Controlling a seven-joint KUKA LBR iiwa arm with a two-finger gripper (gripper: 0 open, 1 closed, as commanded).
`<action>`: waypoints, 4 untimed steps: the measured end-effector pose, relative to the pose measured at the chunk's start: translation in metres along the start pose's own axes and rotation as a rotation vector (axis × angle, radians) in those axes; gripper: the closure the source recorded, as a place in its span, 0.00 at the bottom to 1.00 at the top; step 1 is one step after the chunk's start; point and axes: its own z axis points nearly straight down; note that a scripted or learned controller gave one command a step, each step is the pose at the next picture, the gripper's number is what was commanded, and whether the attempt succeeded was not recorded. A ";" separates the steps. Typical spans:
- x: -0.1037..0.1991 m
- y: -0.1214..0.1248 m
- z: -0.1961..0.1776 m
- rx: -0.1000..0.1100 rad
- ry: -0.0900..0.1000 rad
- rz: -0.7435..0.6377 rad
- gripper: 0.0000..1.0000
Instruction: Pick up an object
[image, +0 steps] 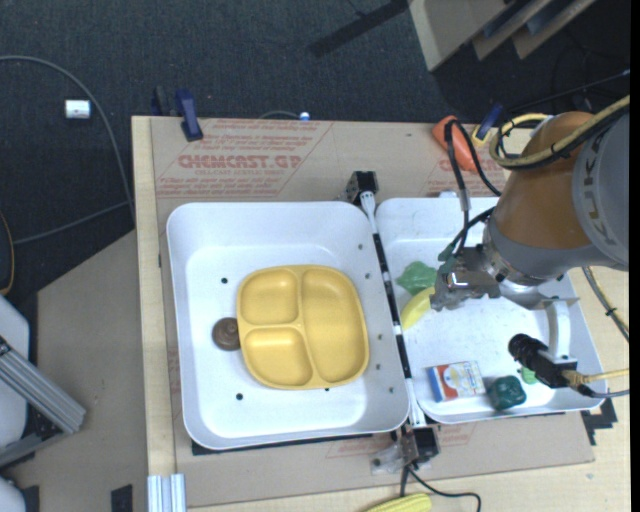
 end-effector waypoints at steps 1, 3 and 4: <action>-0.001 0.000 0.000 0.001 -0.001 0.001 0.00; -0.050 0.084 0.103 0.002 0.000 0.000 0.00; -0.051 0.056 0.103 0.004 0.000 0.002 0.00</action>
